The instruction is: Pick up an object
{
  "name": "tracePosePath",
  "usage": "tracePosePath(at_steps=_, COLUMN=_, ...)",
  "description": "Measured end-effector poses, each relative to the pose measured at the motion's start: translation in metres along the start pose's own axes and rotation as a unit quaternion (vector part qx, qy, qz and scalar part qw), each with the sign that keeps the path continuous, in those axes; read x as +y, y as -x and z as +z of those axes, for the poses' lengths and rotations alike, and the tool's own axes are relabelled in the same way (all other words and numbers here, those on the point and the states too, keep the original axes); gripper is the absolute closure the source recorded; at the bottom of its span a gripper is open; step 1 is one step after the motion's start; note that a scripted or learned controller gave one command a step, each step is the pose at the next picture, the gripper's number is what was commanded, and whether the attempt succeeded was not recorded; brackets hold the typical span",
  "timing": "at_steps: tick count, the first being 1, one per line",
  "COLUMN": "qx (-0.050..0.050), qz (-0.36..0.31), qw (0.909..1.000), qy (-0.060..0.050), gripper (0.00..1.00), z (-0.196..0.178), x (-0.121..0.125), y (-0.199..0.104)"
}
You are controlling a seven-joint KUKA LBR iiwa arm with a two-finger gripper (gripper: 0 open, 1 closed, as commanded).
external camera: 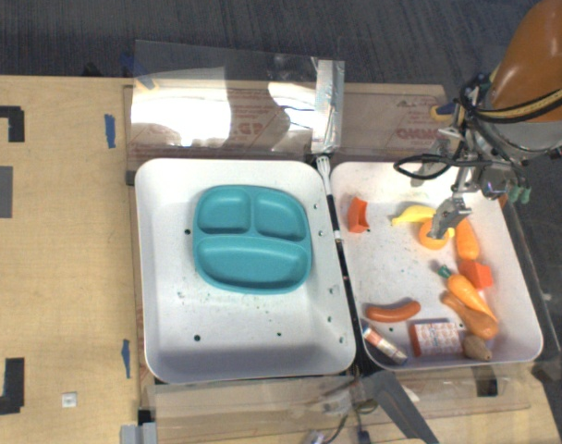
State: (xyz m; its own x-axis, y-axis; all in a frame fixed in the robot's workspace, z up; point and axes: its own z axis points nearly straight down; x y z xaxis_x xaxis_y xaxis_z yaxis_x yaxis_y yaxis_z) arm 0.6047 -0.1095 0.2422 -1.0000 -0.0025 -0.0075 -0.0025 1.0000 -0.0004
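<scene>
The right bin [392, 185] holds several toy foods. My gripper [445, 220] hangs low over its upper middle, right above a small orange ring-shaped piece [432, 240] and seemingly touching it. A yellow banana [407, 216] lies just left of the gripper. An orange carrot [467, 239] lies just right of it. Lower down are a small orange block [485, 275] and a second carrot [472, 303]. A red sausage [393, 311], a red-labelled can [435, 337] and a brown lump [478, 347] sit near the bin's front edge.
A red-orange wedge [357, 214] stands near the right bin's left wall. A small tube [381, 343] lies in its front left corner. The left bin [161, 192] carries a teal divided plate [253, 237]. Cables [429, 165] dangle from the wrist over the bin's back.
</scene>
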Motion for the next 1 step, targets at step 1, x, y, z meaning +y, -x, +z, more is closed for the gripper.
tracePosePath(at_steps=1, qx=-0.001, qz=0.036, qw=0.9993, qy=-0.001, gripper=0.00, z=0.1457, x=-0.0657, y=-0.0409)
